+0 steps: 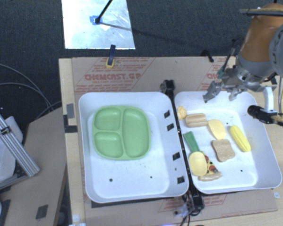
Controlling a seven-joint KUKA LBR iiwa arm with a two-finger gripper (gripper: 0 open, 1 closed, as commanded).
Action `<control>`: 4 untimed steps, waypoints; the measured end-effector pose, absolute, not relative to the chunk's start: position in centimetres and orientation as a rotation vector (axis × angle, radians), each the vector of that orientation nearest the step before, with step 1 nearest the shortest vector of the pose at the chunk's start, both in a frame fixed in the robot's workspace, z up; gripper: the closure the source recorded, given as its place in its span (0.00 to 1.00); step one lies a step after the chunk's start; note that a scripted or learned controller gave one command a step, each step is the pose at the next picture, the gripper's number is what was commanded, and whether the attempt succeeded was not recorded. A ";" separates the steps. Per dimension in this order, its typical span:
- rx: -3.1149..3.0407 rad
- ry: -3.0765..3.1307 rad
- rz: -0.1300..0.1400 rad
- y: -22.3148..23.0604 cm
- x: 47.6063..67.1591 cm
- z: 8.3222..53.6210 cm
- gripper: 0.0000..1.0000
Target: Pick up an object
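1. The jaws of the grey two-finger gripper hang spread apart with nothing between them, at the upper edge of the right white plastic bin, in the upper right of the frame; by my judgement no pick has begun.
2. Two bins: the left white bin holds one green three-compartment plastic tray.
3. The right bin holds about eight toy foods, centre-right:
   - one corn cob;
   - one toast slice;
   - one bread roll.

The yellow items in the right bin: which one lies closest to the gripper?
The small yellow piece at the bin's upper-left edge, beside the hot dog bun; the gripper hangs just above-right of it.
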State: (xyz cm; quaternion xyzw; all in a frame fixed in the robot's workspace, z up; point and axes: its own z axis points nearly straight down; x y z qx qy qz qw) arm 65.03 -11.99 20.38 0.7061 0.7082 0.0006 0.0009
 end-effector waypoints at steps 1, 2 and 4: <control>2.235 2.224 -0.011 -14.8 54.8 10.8 0.00; 2.206 2.203 0.018 -12.1 49.2 9.1 0.00; 2.206 2.209 0.017 -8.5 49.1 9.0 0.00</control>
